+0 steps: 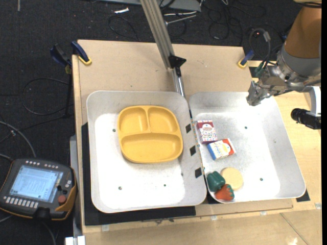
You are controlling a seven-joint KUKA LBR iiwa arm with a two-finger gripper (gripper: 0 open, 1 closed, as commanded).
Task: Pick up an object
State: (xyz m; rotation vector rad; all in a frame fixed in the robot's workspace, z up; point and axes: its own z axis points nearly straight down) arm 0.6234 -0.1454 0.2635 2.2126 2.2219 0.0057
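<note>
Over the far right corner of the right-hand bin (286,137) hangs the gripper (254,97), well up from the floor of the bin and carrying nothing that I can see; from this angle I cannot tell whether its jaws are parted or closed. The grey arm (301,40) with its orange band comes in from the right behind it. Taking that right-hand bin as the marker, the loose things all lie along its left side, well apart from the gripper: a small red-and-white carton (207,131) nearest the far end, a white packet with a blue and orange print (220,149) just beside it toward the front, then a pale round disc (232,177), and at the front left corner a green pepper (215,179) touching a red piece (225,192). To the left of that bin sits the other bin (102,188), holding a yellow divided plate (150,133). Far off to its left, on the dark floor, lies a handheld control pendant (36,188).
</note>
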